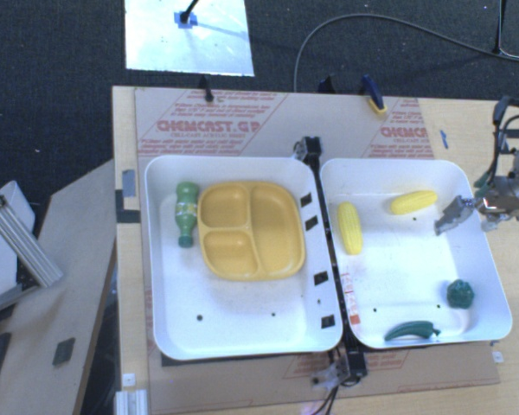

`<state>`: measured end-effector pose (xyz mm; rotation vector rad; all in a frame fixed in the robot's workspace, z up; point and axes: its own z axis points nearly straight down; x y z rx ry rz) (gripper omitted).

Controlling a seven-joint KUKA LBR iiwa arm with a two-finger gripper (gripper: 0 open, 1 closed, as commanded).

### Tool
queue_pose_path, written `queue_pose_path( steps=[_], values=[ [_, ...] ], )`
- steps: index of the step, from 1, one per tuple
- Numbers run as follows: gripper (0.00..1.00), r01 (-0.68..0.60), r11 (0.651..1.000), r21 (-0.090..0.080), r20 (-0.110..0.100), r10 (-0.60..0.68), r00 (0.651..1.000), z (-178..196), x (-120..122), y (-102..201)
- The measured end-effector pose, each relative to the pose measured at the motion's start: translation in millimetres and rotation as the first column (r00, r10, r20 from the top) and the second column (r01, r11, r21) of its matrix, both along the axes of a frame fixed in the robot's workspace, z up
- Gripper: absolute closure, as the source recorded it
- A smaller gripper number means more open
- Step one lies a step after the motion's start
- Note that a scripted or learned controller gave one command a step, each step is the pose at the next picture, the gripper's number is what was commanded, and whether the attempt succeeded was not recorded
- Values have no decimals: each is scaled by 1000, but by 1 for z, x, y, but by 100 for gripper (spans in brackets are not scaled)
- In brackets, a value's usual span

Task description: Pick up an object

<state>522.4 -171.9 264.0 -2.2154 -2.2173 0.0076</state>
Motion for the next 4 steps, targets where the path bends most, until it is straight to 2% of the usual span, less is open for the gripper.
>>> queue_pose_path(
  steps=[1, 4],
  values=[
    [0, -3, 1000, -2, 10, 3, 1000, 5, 2, 0],
    [0, 0, 1000, -1, 7, 0, 1000, -157, 20, 0]
  ],
)
